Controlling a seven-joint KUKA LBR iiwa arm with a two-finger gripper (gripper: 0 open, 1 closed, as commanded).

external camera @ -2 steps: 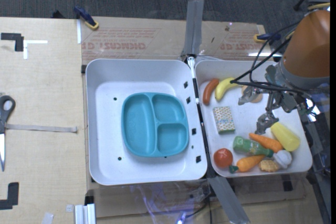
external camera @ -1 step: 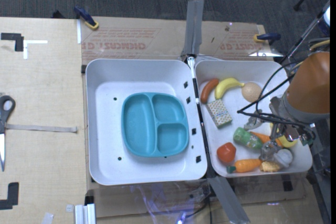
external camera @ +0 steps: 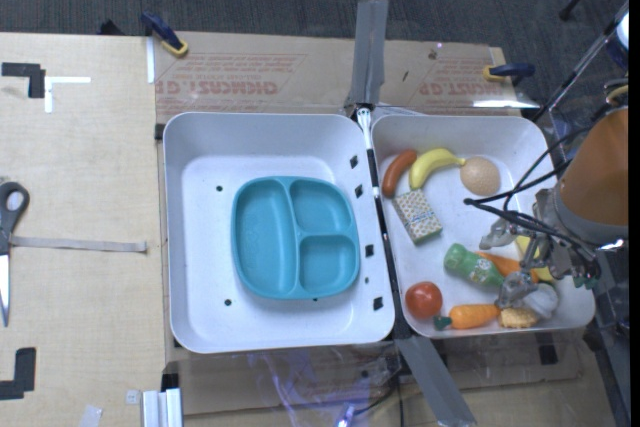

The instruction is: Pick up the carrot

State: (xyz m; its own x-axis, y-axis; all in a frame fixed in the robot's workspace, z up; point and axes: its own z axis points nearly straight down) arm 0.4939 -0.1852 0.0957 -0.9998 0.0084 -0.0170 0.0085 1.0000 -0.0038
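Note:
The carrot (external camera: 472,316), orange with a small green tip at its left end, lies along the front wall of the right bin (external camera: 455,123), between a red tomato (external camera: 424,299) and a bread-coloured piece (external camera: 518,317). My gripper (external camera: 507,263) hangs low over the right side of that bin, just behind and to the right of the carrot. It is open, one finger (external camera: 496,237) toward the back and the other (external camera: 517,288) toward the front. A small orange piece (external camera: 503,264) beside a green bottle (external camera: 468,263) lies between them. Nothing is held.
The right bin also holds a red sausage (external camera: 397,172), a banana (external camera: 432,163), an egg (external camera: 480,176) and a speckled block (external camera: 417,215). A teal divided plate (external camera: 296,237) sits in the left bin (external camera: 190,215). Black cables (external camera: 520,195) run from the arm across the bin.

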